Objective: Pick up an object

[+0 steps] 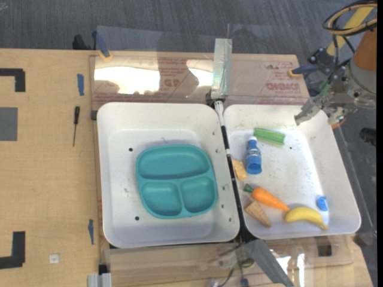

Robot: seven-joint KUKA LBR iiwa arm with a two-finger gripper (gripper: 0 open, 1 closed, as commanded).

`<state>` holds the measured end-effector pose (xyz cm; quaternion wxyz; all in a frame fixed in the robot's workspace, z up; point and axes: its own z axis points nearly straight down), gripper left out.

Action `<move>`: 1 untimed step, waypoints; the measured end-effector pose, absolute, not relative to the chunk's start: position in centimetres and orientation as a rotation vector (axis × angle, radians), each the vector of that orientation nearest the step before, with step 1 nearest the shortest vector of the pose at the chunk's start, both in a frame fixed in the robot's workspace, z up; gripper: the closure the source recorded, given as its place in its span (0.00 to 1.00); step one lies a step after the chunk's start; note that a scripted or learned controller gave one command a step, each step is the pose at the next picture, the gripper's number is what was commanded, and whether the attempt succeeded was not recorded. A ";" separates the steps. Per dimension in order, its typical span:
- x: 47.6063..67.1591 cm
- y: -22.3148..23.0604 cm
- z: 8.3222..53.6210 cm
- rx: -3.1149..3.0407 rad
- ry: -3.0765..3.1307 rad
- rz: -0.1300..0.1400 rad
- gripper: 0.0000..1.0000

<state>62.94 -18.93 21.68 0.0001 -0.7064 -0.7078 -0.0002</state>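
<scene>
The arm [365, 52] reaches in from the right edge, its orange band uppermost, with the gripper [314, 111] hanging low at its end.

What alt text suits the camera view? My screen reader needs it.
The gripper hovers at the right bin's far corner; that bin holds a green stick, blue bottle, carrot and banana. The left bin holds a teal tray.

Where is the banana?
The banana lies in the right bin, near its front right corner. A carrot sits just to its left and a small blue thing just above its right end.
</scene>
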 end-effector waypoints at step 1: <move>61.6 -9.6 8.9 -2.280 -2.169 -0.008 0.00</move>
